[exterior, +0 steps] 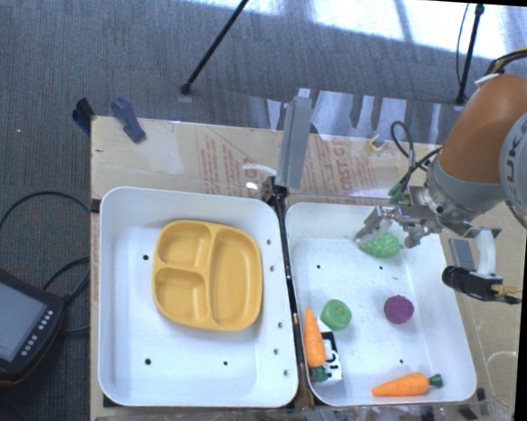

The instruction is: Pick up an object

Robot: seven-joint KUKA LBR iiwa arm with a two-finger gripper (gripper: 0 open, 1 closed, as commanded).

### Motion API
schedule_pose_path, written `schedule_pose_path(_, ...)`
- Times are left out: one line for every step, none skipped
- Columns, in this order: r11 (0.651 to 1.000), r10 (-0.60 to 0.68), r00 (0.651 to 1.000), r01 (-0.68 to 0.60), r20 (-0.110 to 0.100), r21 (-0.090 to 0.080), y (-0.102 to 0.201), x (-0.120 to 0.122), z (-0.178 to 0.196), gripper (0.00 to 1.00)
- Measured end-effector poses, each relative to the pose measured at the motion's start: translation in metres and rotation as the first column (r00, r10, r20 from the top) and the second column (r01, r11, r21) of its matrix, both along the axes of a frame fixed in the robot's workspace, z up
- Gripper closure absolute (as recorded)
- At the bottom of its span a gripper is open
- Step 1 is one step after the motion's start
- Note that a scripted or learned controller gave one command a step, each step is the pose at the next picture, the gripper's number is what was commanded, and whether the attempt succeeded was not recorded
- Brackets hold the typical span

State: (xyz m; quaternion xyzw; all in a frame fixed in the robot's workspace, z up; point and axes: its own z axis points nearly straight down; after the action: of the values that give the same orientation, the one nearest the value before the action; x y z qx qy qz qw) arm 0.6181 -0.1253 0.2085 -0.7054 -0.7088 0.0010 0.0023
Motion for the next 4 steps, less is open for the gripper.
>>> schedule_pose_path(1.0,0.017,1.0,-0.017,-0.003,-0.001,-0.047,0.025,-0.038,0.0)
schedule_pose_path(0.994,0.114,0.994,-0.114,-0.001,0.002,-0.079,0.025,-0.124,0.0)
schedule_pose_path(0.979,0.205,0.979,-0.205,0.009,-0.003,-0.033,0.028,-0.055,0.0)
schedule_pose_path(0.973,0.233,0.973,-0.233,0.0,0.005,-0.084,0.025,-0.125,0.0)
